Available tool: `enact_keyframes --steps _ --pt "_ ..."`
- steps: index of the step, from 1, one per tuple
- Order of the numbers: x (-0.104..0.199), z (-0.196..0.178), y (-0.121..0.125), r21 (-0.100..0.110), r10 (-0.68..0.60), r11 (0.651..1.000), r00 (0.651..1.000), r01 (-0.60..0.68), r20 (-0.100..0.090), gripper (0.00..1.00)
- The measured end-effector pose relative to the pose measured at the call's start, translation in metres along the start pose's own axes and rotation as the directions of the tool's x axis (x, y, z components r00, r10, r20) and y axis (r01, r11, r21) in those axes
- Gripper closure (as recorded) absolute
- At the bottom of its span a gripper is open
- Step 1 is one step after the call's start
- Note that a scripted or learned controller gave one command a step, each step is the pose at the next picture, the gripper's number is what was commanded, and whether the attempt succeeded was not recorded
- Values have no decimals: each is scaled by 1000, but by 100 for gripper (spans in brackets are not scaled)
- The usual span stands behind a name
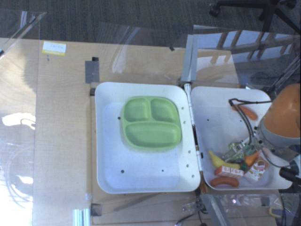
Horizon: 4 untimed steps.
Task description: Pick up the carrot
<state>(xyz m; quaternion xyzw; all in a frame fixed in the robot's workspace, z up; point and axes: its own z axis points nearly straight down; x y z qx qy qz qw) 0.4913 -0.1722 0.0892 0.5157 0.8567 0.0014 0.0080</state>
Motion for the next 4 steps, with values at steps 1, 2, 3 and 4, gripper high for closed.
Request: enact_keyframes --steps 1,2,3,4 --pt "-1 -11 4 -9 -2 1000 1000 2 6 100" --pt "8 -120 105 3 45 999 999 -45 -7 100" --pt "-26 -8 80 2 -213 977 977 213 -8 100" --pt "20 1 132 -2 149 989 989 -149 -5 100"
